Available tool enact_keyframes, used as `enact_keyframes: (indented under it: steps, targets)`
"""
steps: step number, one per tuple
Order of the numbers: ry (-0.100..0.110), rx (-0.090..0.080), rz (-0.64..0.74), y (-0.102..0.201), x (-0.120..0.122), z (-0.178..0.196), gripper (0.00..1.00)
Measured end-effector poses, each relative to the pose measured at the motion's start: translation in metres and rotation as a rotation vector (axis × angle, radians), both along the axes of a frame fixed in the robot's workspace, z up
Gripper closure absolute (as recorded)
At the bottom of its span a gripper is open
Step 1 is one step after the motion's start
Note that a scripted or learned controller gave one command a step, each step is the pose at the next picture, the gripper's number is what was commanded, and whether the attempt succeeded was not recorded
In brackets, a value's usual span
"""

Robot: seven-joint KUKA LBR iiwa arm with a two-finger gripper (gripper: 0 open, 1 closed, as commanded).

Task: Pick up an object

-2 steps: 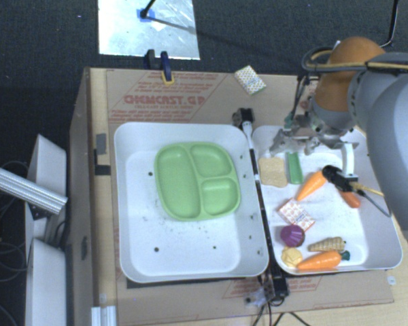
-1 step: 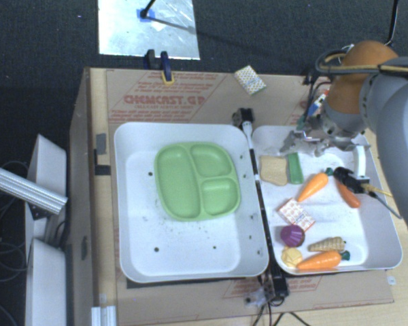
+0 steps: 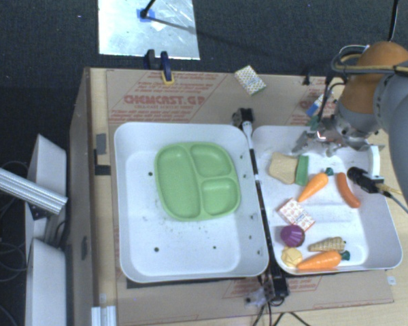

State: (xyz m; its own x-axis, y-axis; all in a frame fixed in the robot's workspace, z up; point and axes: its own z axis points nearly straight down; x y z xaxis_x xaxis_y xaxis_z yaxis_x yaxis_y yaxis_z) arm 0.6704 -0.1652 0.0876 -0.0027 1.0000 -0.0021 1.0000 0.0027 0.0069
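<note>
My gripper (image 3: 318,146) hangs over the back of the right bin (image 3: 384,236), its fingers spread open with nothing between them. Just in front of it lie a tan bread wedge (image 3: 283,168) and a green block (image 3: 302,170), side by side. A small carrot (image 3: 313,185) and a red sausage (image 3: 347,190) lie a little nearer. Toward the front are a checkered cracker (image 3: 296,214), a purple ball (image 3: 292,236), a yellow piece (image 3: 292,256), a tan cone (image 3: 326,245) and a larger carrot (image 3: 319,261).
The left bin (image 3: 132,202) holds a green divided plate (image 3: 196,180). A small patterned block (image 3: 249,79) and a blue clamp (image 3: 164,65) sit on the cardboard behind the bins. The grey arm (image 3: 394,107) crosses the right bin's back corner.
</note>
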Motion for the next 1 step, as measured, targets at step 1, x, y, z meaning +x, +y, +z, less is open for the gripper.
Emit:
enact_keyframes:
  steps: [1]
  targets:
    - [-0.001,-0.001,0.001,0.0057,0.0002,0.0000,0.00]
